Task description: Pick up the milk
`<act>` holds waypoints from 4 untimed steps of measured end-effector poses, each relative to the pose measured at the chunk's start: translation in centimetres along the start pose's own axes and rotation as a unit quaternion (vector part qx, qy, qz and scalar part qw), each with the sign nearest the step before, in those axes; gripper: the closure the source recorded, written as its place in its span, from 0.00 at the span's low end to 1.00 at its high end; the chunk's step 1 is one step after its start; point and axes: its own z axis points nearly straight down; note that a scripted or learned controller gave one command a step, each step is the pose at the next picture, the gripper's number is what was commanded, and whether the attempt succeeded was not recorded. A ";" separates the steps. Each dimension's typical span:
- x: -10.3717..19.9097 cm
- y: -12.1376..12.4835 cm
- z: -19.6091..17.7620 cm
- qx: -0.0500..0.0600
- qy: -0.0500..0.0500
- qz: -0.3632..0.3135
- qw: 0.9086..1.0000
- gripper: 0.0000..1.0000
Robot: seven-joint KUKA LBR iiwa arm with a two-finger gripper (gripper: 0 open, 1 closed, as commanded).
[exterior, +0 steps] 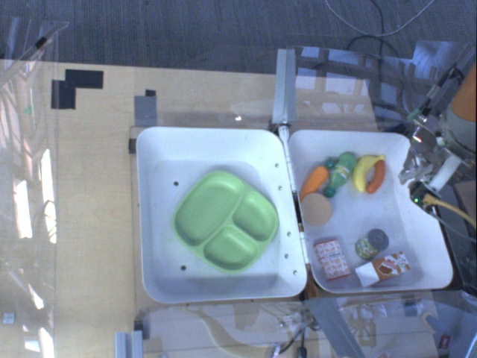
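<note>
Small white-and-orange milk carton [384, 268]: lying in right shallow white bin [428, 230], front corner. Hand [426, 171]: above bin's right rim, grasp state cannot be told.

Probably lab, robot bench [97, 200], cables [387, 21]

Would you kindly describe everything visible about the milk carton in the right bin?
The milk carton is a small toy box, white at its left end with an orange-red printed body. It lies on its side, slanted, near the front edge of the right bin. A round can sits just behind it, very close; contact is unclear. Nothing grips it.
</note>
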 end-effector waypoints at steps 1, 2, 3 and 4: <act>0.0 0.0 0.0 0.000 0.000 -0.001 1.000 0.00; -4.6 -6.0 10.8 0.002 0.000 0.015 1.000 0.00; -2.9 -1.7 14.8 0.000 0.001 0.018 1.000 0.00; 0.6 4.2 12.4 0.001 0.000 0.143 0.990 0.00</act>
